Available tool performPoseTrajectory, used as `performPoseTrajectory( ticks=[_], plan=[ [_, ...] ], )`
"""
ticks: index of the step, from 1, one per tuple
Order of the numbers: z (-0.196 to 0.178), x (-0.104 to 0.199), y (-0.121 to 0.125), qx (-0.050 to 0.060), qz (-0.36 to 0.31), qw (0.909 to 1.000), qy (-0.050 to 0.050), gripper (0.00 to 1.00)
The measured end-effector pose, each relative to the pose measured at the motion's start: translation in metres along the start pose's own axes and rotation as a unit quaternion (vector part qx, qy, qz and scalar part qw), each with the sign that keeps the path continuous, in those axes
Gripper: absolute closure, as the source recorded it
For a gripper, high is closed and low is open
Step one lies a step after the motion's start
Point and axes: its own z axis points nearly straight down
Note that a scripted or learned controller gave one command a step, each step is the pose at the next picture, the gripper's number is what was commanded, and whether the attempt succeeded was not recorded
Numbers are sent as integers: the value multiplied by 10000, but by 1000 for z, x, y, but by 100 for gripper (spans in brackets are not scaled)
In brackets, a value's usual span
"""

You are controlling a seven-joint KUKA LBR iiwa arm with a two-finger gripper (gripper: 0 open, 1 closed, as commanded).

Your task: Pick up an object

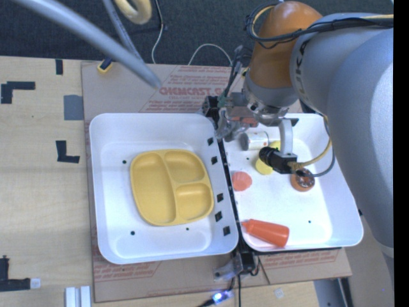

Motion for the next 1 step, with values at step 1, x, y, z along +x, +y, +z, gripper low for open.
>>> performPoseTrajectory(
  ticks=[1],
  plan=[
    [-9,50,18,0,0,10000,-1,100]
  ],
)
